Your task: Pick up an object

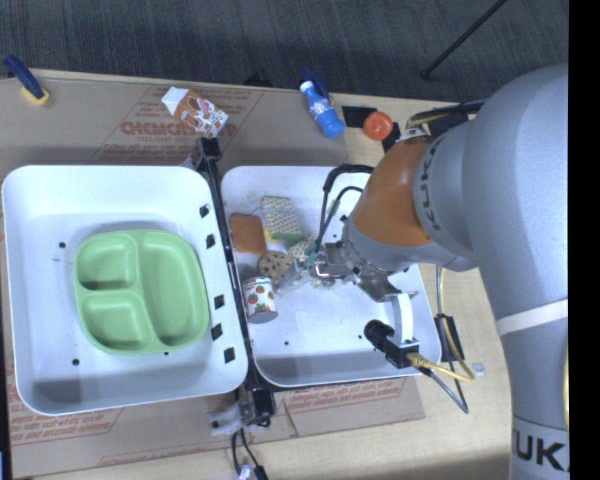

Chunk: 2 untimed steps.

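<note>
You have two shallow white bins on the desk: the left bin [20, 268] carries one pale green three-compartment tray [140, 290], and the right bin [310, 363] carries four small things packed against its left wall, namely an orange-brown block [246, 233], a pale patterned packet [280, 218], a round brown cookie-like disc [273, 264] and a small red-and-white cup [259, 299]. Right of that cluster the right bin's floor lies open toward its near rim. The hand [318, 265] sits low just right of the disc, and you cannot tell how far it is open or whether it touches anything.
</note>
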Motion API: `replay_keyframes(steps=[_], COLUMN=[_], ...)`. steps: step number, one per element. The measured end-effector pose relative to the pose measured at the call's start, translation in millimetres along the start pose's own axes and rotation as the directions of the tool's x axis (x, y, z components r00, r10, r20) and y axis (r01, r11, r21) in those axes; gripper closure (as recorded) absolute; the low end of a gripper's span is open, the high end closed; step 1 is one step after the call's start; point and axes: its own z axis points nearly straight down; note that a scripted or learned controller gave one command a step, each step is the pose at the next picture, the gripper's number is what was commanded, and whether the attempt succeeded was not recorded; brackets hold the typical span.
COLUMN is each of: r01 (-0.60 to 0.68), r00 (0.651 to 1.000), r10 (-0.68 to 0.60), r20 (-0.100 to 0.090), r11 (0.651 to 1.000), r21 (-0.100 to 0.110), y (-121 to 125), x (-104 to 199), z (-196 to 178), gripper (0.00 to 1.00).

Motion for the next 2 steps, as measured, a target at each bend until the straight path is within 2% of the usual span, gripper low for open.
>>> replay_keyframes(steps=[1,2], r01=[0.002,-0.005], r00=[1.0,1.0], r10=[-0.002,0.005], r20=[0.001,0.001], r11=[1.0,1.0], r21=[0.002,-0.005], y=[0,-60], x=[-1,0], z=[-10,-144], gripper=[1.0,1.0])
